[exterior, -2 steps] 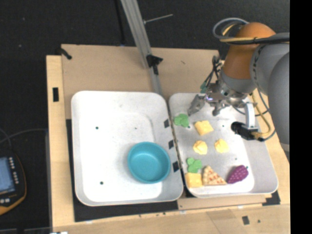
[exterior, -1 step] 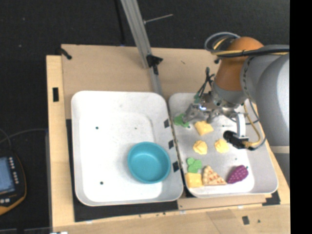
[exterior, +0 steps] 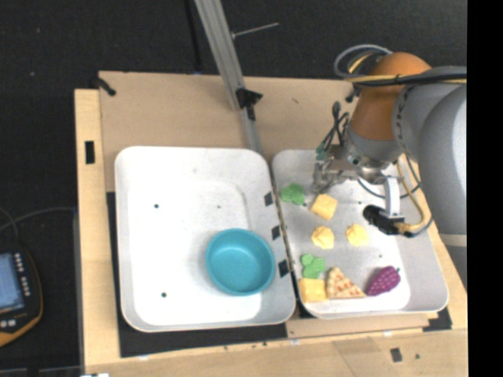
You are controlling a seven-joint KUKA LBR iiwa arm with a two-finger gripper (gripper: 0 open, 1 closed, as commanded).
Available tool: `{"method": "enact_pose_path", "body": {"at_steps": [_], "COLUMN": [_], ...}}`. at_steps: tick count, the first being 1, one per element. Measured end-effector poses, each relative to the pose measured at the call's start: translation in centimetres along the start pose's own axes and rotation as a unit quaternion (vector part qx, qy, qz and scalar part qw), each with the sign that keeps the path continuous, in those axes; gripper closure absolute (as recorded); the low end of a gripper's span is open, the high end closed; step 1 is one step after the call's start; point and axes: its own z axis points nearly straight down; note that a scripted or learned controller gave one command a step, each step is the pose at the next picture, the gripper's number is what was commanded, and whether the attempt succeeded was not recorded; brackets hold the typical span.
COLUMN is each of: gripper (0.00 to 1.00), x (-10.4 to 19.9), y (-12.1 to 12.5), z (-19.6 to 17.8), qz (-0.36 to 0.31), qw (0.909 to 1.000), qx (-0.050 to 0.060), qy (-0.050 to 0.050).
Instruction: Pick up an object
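Observation:
The right bin (exterior: 409, 289) holds several toy foods: a green piece (exterior: 293, 194) at its left wall, a yellow cheese-like block (exterior: 324, 206), two small yellow lumps (exterior: 321, 236) (exterior: 357, 234), a green leafy piece (exterior: 312, 265), a yellow block (exterior: 312, 290), a pizza slice (exterior: 342, 284) and purple grapes (exterior: 383, 280). My gripper (exterior: 326, 175) hangs low over the far end of this bin, just above and behind the yellow cheese-like block. Nothing shows between its fingers.
The left bin (exterior: 157, 179) holds a blue bowl (exterior: 240, 261) near its front right corner. A grey metal pole (exterior: 224, 53) slants down from the top to the gap between the bins. A black cable end (exterior: 383, 220) dangles from the arm over the right bin.

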Motion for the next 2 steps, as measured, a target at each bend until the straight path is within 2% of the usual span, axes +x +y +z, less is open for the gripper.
{"method": "enact_pose_path", "body": {"at_steps": [2], "gripper": [1.0], "x": [-0.8], "y": [0.7], "z": [-9.7], "qz": [-0.005], "qw": [1.0], "qx": [-0.001], "qy": [0.0]}}
